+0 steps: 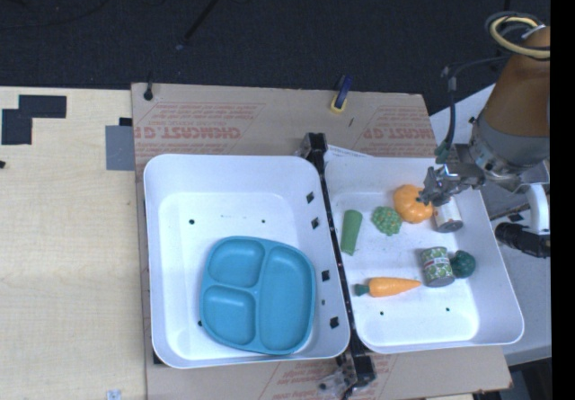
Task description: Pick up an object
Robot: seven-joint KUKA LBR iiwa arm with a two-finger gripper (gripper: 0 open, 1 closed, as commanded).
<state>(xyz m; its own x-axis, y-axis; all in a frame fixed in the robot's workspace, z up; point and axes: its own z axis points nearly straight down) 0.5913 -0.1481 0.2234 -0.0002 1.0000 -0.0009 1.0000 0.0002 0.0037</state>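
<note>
Target candidate: orange round fruit (411, 204) lying in the right bin (503, 322), far half, just right of the green bumpy vegetable (387, 221).
Pincer: pincer (434, 189) hanging low at the fruit's right edge, seeming to touch or nearly touch it; open or closed impossible to tell, the tips blurring into dark metal.
Arm: reaching in from the right, orange band showing above the wrist.
Step in hand: judging by the low pose, closing in on a grasp beside the fruit; nothing visibly held yet.
Next move: probably calling for centring over the fruit so that it sits between the tips, then squeezing and lifting straight up, clear of the silver cylinder (446, 217) lying just right of it.
Risk: round fruit likely rolling left toward the bumpy vegetable if nudged off-centre.
Other contents, right bin: green cylinder (351, 232) near the left wall; carrot (392, 286) lying nearer; small can (436, 266) touching a dark green ball (463, 263).
Left bin: left bin (180, 200) holding a blue divided plate (258, 294).
Writing: red print on the cardboard sheet (225, 124) lying on the surface under both bins, appearing upside down and reading roughly "CHEMCAST"; can label too small to read.
</note>
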